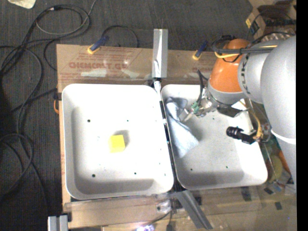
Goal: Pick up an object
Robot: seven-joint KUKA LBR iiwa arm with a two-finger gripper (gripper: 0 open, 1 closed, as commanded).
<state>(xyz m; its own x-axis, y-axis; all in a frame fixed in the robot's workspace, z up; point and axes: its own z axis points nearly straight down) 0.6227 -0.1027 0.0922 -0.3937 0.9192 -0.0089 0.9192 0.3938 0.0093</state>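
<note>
Cloth (182, 129), pale grey-blue, lies crumpled in the right bin (226, 177), bunched against that bin's left wall and trailing from the upper left corner down toward the middle. You should expect it to be light, limp and non-fragile; it will drape and stretch out rather than lift as one piece, so take it at a raised fold near its upper end, where ridges stand proud of the floor. A flat patch would likely slide under the pads. Gripper (195, 110) sits just over the cloth's upper part, touching or nearly so; you cannot tell how wide it stands or whether any cloth is caught in it. Left bin (77, 100) holds a small yellow block (117, 143), stiff-looking, well apart from the arm (250, 76).
</note>
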